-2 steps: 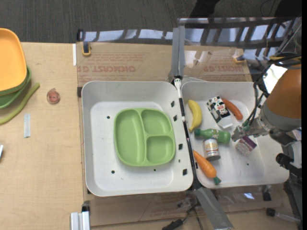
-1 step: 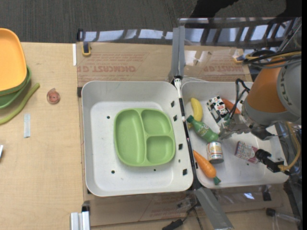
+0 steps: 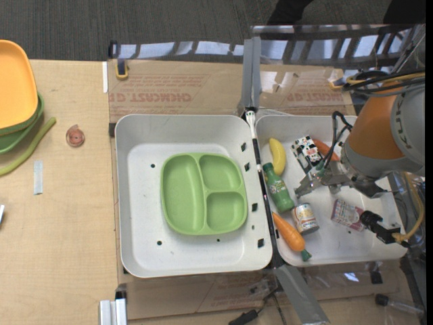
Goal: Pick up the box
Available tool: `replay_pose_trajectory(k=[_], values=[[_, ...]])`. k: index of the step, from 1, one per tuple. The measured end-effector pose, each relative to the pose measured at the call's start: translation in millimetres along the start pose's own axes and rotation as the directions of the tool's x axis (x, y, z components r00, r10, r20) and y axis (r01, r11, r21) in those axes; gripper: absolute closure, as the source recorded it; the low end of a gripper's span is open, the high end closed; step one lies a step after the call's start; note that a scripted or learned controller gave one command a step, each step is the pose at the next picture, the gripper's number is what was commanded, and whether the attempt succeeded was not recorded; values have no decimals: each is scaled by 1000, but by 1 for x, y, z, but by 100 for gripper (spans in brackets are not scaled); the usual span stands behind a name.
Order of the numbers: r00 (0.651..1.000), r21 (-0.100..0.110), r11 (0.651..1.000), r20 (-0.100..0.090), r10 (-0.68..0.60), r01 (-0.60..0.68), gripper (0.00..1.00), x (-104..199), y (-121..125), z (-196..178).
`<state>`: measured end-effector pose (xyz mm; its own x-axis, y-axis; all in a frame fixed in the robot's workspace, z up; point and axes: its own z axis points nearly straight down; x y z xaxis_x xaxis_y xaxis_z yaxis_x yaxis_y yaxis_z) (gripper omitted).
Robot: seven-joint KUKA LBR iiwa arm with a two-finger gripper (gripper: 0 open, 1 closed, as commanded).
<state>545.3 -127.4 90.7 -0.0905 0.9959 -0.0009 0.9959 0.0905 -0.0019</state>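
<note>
Gripper low in right bin; fingers' state cannot be told. Box lies just beyond, beside banana. Risk: crowding by bottle and can causes wrong grasp.

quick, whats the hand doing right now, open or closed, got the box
hand: cannot be told if open or closed; it sits low in the right bin, near the box, nothing seen between it.

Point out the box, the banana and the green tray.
box [image 3: 307, 150], camera view, on its printed top face.
banana [image 3: 277, 156], camera view, on its middle.
green tray [image 3: 203, 193], camera view, on the ridge between its compartments.
</note>
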Motion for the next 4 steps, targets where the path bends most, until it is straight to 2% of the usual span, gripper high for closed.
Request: replay_pose_trajectory(k=[1, 2, 3, 4], values=[[999, 1, 999, -1, 48, -48, 0, -65, -38, 0], [999, 2, 999, -1, 48, -48, 100, -66, -39, -9], [999, 2, 999, -1, 48, -48, 0, -66, -39, -9], [982, 0, 982, -2, -188, 188, 0, -76, -76, 0]])
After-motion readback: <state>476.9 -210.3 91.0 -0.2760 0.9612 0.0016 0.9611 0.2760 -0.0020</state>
